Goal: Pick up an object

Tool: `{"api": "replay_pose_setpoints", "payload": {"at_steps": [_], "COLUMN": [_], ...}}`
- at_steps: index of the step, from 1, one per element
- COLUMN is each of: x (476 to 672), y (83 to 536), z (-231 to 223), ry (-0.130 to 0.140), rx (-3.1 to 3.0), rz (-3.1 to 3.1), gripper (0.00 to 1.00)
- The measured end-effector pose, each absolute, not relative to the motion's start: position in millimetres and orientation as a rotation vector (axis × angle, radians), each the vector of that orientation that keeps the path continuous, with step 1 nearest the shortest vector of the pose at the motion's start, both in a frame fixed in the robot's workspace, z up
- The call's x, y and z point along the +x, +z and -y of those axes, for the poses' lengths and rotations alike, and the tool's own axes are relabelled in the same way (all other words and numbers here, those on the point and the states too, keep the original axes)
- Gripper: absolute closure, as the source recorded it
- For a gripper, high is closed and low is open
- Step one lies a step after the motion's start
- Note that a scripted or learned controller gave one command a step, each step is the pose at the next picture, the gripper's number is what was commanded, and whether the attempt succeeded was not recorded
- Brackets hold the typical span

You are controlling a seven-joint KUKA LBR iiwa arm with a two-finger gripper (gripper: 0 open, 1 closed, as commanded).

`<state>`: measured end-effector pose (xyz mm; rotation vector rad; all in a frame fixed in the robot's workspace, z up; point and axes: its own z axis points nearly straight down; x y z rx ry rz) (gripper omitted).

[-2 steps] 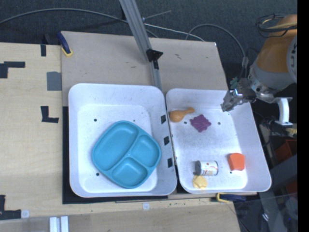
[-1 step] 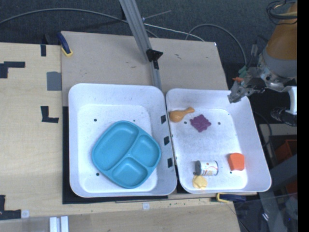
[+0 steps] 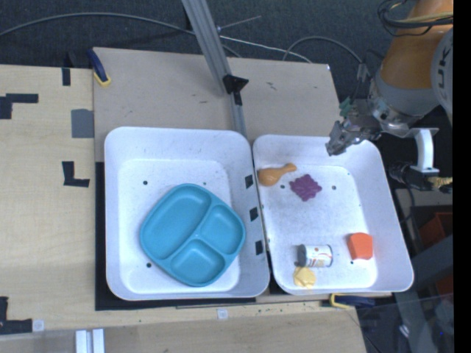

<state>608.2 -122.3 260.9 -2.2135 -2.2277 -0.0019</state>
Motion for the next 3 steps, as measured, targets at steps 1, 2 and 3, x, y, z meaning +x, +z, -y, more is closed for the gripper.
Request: {"api": "replay_pose_setpoints", "payload": {"at_steps": [1,2,3], "x": [611.4,609.8,606.4], "y": [265,266,256], "z": [68,9,-54], "ry": [-0.002,-0.001,0.002], "rx": [-2.212,-2.211,-2.21], "rz": [2.228,2.229,2.229], "gripper": [1.0,1.0,1.0]}}
